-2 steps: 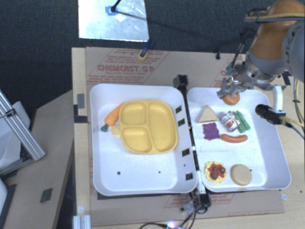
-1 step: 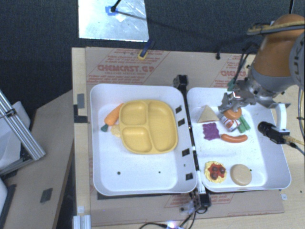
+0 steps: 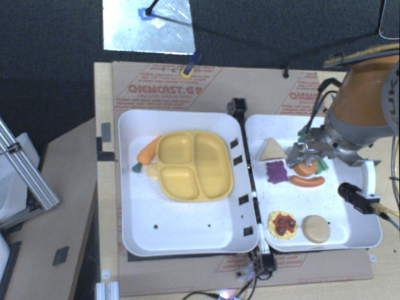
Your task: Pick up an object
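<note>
— Hovering my claw (image 3: 304, 157) low in the right white bin (image 3: 356, 230), over the small orange-and-green plastic toy vegetable (image 3: 307, 167) beside the toy sausage (image 3: 307, 181).

— Gripping it?

— I cannot tell. I judge it light, stiff, slick; take it across its narrow middle.

— Other contents?

— Purple piece (image 3: 277, 172), tan wedge (image 3: 272, 149), toy pizza (image 3: 282, 224), beige round (image 3: 317, 229). The left bin (image 3: 140, 230) holds a yellow divided plate (image 3: 190, 166) and toy carrot (image 3: 149, 149).
</note>
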`<state>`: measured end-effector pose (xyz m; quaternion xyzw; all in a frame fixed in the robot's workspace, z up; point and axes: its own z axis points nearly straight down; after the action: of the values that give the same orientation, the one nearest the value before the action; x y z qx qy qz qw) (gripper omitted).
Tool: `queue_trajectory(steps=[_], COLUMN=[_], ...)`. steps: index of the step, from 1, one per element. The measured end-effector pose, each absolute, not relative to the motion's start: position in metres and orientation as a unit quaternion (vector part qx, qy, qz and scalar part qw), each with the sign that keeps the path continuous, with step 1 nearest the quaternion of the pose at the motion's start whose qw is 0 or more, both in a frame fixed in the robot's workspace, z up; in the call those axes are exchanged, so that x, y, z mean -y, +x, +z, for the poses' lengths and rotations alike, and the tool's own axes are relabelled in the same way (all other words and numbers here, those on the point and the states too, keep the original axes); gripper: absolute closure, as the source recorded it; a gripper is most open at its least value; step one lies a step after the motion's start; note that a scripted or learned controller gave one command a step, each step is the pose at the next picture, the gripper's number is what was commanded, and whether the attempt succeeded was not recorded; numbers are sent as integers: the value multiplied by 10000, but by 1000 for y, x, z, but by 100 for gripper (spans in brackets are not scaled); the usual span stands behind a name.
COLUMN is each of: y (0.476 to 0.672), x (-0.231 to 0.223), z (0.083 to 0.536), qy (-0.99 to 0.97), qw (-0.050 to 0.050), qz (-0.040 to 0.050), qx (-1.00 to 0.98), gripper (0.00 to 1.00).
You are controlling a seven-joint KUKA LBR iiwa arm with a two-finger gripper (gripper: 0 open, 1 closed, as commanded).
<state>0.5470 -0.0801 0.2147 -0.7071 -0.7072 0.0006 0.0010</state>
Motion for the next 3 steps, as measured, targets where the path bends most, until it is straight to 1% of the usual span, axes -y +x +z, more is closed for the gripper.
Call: queue_trajectory(steps=[1, 2, 3], y=[555, 550, 540], x=[78, 77, 75], z=[234, 234, 222], qy=[-7057, -7063, -7067], qw=[-10, -1, 0], qz=[-9, -5, -1], qx=[7086, 7079, 7075], gripper=[100, 100, 100])
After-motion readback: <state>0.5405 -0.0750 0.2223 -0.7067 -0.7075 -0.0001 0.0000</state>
